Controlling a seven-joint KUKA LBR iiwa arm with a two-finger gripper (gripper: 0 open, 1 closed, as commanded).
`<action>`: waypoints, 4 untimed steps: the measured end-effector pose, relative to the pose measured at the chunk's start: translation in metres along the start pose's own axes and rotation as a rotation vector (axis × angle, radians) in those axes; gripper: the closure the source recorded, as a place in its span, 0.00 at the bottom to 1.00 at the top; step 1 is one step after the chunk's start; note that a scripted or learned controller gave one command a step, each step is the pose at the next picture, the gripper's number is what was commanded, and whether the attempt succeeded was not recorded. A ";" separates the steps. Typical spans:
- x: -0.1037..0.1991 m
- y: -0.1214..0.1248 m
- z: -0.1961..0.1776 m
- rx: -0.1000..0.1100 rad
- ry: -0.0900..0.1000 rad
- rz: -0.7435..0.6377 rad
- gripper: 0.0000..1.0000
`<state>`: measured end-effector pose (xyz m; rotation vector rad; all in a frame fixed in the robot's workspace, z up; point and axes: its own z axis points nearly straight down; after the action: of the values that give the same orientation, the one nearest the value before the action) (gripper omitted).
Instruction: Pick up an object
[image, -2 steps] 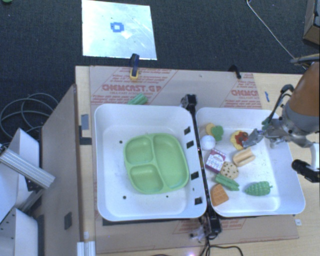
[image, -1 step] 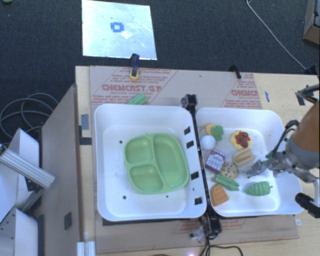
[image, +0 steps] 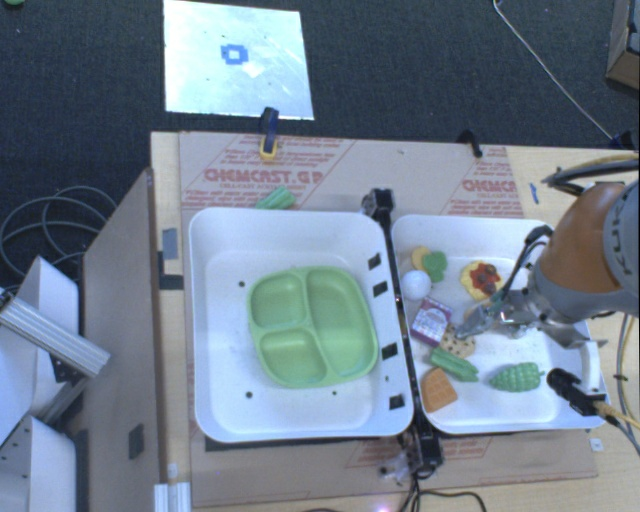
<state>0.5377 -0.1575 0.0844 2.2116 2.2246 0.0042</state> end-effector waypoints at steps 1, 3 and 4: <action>0.035 -0.053 -0.045 0.007 0.003 0.003 0.00; 0.022 -0.047 -0.200 -0.015 -0.003 0.001 0.00; -0.032 -0.052 -0.114 0.008 0.001 0.010 0.00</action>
<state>0.4854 -0.1896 0.1978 2.2269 2.2184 -0.0045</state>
